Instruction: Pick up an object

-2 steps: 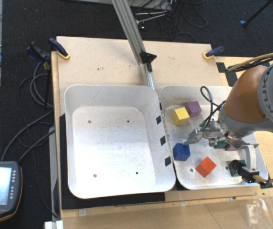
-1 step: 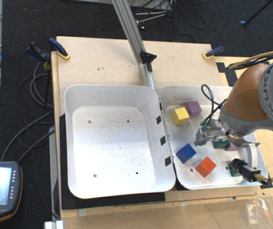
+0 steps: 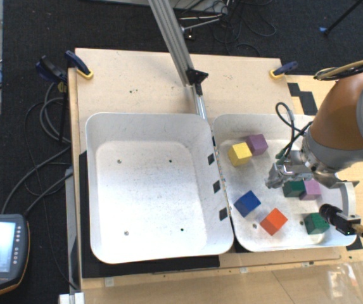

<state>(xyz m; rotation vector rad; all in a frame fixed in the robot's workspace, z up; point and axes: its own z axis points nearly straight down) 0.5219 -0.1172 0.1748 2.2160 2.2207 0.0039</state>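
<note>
The right bin (image 3: 229,189) holds several small blocks. A yellow block (image 3: 239,153) and a purple block (image 3: 256,144) sit near its back. A blue block (image 3: 248,202) and an orange block (image 3: 273,221) lie toward the front, and a green block (image 3: 316,223) is at the front right. My gripper (image 3: 287,175) hangs low over the bin's right half, directly beside a dark green block (image 3: 293,188) and a pink block (image 3: 312,189). The wrist hides part of those two blocks, and I cannot make out contact with either.
The left bin (image 3: 99,170) stands next to the right one, sharing a middle wall. A slanted metal pole (image 3: 171,30) reaches down to the bins' back edge. The arm's orange band (image 3: 346,106) looms over the right bin's far right side.
</note>
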